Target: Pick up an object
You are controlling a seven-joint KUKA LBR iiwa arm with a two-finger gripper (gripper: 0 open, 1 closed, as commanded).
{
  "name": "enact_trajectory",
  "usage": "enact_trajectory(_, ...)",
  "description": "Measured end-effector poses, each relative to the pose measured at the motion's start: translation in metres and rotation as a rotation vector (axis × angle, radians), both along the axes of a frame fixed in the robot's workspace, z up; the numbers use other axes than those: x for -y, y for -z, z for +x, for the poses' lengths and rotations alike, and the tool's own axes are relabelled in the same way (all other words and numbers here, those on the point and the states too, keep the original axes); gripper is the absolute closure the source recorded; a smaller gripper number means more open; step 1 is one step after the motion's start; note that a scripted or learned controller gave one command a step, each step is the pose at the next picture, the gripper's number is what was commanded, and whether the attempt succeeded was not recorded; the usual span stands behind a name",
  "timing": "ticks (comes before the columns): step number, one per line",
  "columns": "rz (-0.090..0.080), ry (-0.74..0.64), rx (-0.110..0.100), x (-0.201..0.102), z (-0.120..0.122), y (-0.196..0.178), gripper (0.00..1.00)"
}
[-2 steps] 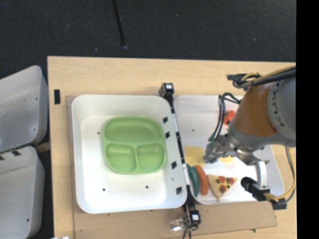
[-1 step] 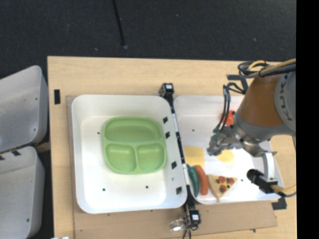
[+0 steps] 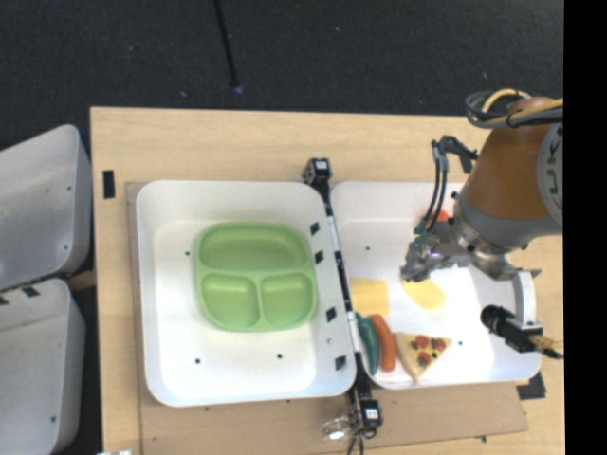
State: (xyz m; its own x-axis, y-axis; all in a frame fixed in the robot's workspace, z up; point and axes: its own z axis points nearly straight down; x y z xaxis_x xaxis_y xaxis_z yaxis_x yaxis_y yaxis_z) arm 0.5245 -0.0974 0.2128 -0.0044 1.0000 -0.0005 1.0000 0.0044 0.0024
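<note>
The right bin [image 3: 379, 216] holds a pale yellow cheese square [image 3: 370, 298], a round yellow piece [image 3: 427, 295], an orange carrot with a green top [image 3: 377, 339] and a pizza slice [image 3: 422, 352]. My gripper [image 3: 419, 263] hangs low in this bin, just above the upper left edge of the round yellow piece. A small red object [image 3: 442, 218] peeks out behind the arm near the bin's back. Nothing shows between the fingers.
The left bin [image 3: 171, 349] carries a green divided plate [image 3: 256, 275] in its middle. A black divider [image 3: 334, 273] with clips runs between the bins. The arm's orange and grey body [image 3: 512, 183] covers the right bin's far right part.
</note>
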Motion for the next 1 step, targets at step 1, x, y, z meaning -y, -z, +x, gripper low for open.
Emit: enact_trajectory(1,0.0,0.0,0.0,-0.0066,0.0083,-0.047,1.0)
